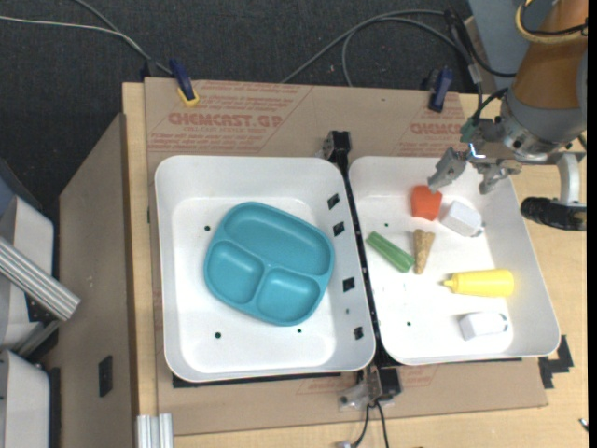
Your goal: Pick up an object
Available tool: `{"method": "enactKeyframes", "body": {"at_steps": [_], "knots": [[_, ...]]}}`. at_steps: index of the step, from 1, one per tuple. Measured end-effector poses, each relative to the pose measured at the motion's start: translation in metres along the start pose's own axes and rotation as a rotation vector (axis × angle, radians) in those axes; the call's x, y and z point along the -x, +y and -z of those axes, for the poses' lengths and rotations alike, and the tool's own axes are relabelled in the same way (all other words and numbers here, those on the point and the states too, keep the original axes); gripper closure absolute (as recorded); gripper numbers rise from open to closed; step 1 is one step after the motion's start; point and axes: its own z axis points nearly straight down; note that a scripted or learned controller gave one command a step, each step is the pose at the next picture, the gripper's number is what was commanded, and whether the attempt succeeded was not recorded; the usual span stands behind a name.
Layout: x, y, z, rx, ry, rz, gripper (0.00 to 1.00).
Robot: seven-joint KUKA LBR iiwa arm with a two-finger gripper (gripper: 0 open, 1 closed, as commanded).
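Note:
My gripper (469, 174) hangs open over the back of the right bin (530, 259), its two grey fingers spread with nothing between them. Just below it sit an orange-red block (426, 203) and a white block (461, 217). Further forward lie a green pod-shaped piece (389, 251), a tan cone (423, 249), a yellow bottle-shaped toy (480, 283) and a white cup-like piece (482, 325).
The left bin (177, 278) holds a teal divided plate (269, 262). A black divider with clips (350, 250) runs between the bins. Cables and blue clamps (184, 84) sit along the cardboard bench's back edge.

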Motion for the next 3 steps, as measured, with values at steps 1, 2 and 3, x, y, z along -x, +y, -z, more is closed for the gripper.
{"method": "enactKeyframes", "body": {"at_steps": [1,2,3], "knots": [[0.0,0.003,0.008,0.014,-0.002,0.003,0.0],[0.005,0.0,-0.053,0.007,-0.001,0.002,0.0],[0.008,0.012,-0.105,0.014,-0.002,0.004,0.0]]}}
